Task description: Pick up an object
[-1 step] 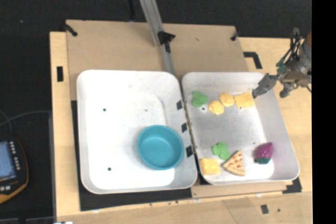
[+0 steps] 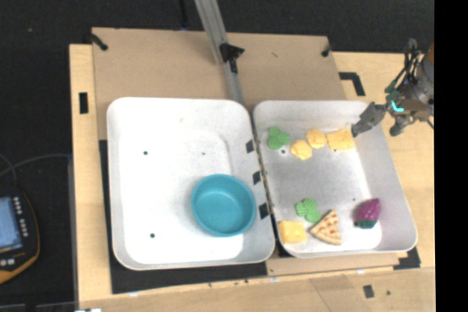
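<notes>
White plastic bins sit side by side on the counter. The left bin carries a blue bowl; the right bin carries the small food pieces. From my station I see the gripper at the right bin's upper right rim, its two fingers spread fairly wide with nothing between them.

The nearest candidate is the yellow block, in the upper part of the right bin, just beside the left fingertip. A yellow lump touches or nearly touches its left side, and another yellow lump lies near that.

Judgement: the step in hand is the approach. To do it well I would centre the gripper over the block before descending, keeping clear of the bin rim and of the neighbouring lump, so the fingers close on one piece only.

Orientation: the block lies flat, its long axis roughly left to right, slightly tilted. Closing across the short sides looks the safer choice.
</notes>
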Controlling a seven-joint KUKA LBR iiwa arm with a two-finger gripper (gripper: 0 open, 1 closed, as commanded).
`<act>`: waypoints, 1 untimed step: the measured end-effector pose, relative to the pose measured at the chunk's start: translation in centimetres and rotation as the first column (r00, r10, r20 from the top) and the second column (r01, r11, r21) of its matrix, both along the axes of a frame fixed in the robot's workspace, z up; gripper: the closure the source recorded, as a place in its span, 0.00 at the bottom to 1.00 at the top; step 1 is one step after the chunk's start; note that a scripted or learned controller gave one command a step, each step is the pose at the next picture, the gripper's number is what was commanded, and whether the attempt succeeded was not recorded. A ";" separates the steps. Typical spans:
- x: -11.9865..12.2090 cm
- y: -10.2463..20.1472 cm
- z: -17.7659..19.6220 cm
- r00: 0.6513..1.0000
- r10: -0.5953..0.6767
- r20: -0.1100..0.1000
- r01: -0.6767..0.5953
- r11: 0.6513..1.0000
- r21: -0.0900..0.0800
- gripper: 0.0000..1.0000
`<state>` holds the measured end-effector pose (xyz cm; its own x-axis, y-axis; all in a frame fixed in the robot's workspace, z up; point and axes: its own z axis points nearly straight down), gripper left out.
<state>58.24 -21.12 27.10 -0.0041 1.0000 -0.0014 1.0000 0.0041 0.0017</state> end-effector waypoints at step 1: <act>0.0 -0.2 -4.0 1.000 -0.005 -0.003 0.005 1.000 -0.001 0.00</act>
